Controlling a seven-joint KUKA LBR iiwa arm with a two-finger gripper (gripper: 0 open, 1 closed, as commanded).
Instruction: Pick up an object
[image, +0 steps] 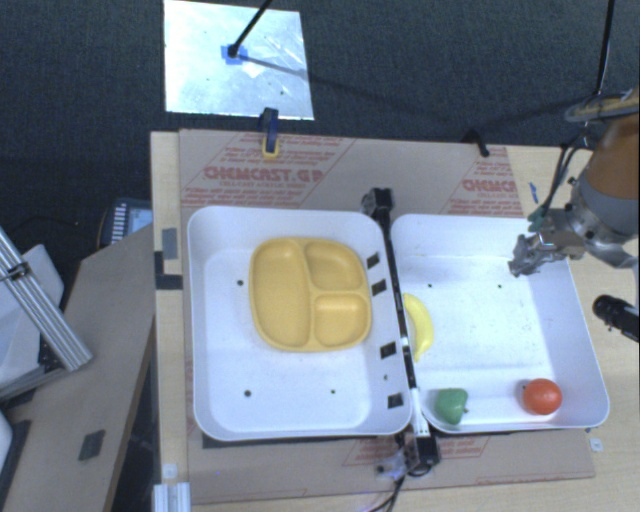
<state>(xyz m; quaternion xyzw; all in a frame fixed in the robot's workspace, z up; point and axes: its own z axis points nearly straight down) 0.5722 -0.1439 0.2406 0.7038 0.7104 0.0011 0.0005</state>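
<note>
Green pepper (451, 404) and orange tomato (541, 396) sit closest to the camera, both on the near edge of the right bin (480, 300), well apart from each other: pepper at the near-left corner, tomato toward the near-right.

Jaws (527, 254): small grey metal assembly at the end of the arm (610, 185), hanging over the far-right part of the right bin. Too small and blurred to read, so I cannot tell if the jaws are open or closed. Nothing visible between them.

Outward from there:
- Arm comes in from the right, orange band above the wrist, grey below it.
- Bin floor under the jaws is bare white with a few small dark dots.
- Banana (417, 327), yellow, lies against the left wall of the right bin, about mid-depth, well apart from the jaws.
- Pepper and tomato both well apart from the jaws, on the near side.
- Black divider strip (393, 310) runs between the two bins, near to far.
- Left bin (215, 330) holds a yellow divided plate (310, 294), three compartments, lying flat around the middle, slightly toward the far side.
- Both bins rest on a cardboard sheet (300, 170) with red print, on the worktop (110, 330).
- Beyond the cardboard, a shiny silver square (238, 60) lies on dark carpet.
</note>
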